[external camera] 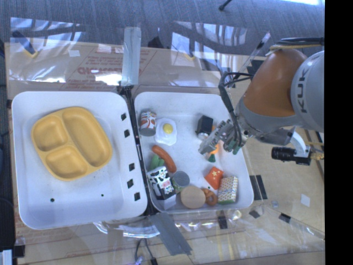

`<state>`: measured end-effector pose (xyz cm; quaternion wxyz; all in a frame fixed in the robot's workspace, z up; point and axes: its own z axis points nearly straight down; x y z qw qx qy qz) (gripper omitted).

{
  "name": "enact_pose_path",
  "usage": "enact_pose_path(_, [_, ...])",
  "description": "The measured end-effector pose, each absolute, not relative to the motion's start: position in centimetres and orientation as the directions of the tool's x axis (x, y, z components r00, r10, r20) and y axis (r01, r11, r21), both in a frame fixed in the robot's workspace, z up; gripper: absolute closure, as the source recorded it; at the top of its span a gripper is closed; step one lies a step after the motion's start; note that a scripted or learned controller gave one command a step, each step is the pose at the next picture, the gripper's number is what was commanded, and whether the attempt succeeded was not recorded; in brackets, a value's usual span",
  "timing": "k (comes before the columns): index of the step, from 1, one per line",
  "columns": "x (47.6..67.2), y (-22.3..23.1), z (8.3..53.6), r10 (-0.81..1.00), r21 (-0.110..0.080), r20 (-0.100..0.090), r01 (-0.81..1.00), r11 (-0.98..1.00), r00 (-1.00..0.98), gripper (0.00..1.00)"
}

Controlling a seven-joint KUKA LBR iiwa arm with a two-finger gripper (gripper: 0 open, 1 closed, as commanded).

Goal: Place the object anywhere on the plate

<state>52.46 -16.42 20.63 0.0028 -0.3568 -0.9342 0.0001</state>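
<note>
A yellow three-compartment plate (70,141) lies in the left bin (33,203) with nothing on it. My gripper (218,143) hangs low over the right bin (182,99), on its right side. Its fingers point down-left, just above a small orange and green piece (212,154), perhaps a toy carrot. Whether that piece is between the fingers I cannot tell. A black block (204,124) lies just up-left of the gripper.
The right bin also holds a fried egg toy (167,130), a small can (146,122), a sausage (165,158), a cow-patterned carton (160,181), a grey disc (180,179), a tan round piece (192,197), a pretzel (209,196), an orange-red piece (213,178) and a speckled block (228,189).
</note>
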Motion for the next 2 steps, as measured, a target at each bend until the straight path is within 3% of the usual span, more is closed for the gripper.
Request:
enact_pose_path(1, [55.5, -6.6, 28.0, 0.621, 0.005, -0.004, 0.621, 0.783, -0.783, 1.00])
enact_pose_path(2, [59.6, 0.2, 22.1, 0.678, -0.004, 0.006, 0.678, 0.735, -0.735, 1.00])
